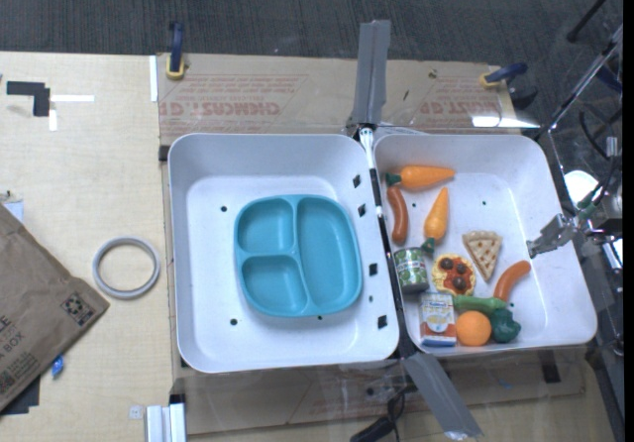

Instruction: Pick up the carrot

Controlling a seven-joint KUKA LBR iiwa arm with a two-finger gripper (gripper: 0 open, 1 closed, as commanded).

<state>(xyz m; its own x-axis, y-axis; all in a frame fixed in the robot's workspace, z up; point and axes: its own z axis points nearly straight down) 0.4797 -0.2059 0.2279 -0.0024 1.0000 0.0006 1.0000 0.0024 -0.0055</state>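
In the right bin (555, 182), carrot (424, 175) fully visible, gripper (547, 240) indistinct

At the right bin's right edge you see the slim grey metal two-finger gripper (548, 238), its body mostly blurred.

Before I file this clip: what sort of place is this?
Probably a robot lab test bench: two white bins clamped to a board, toy food like the carrot, a teal divided plate, and tape roll.
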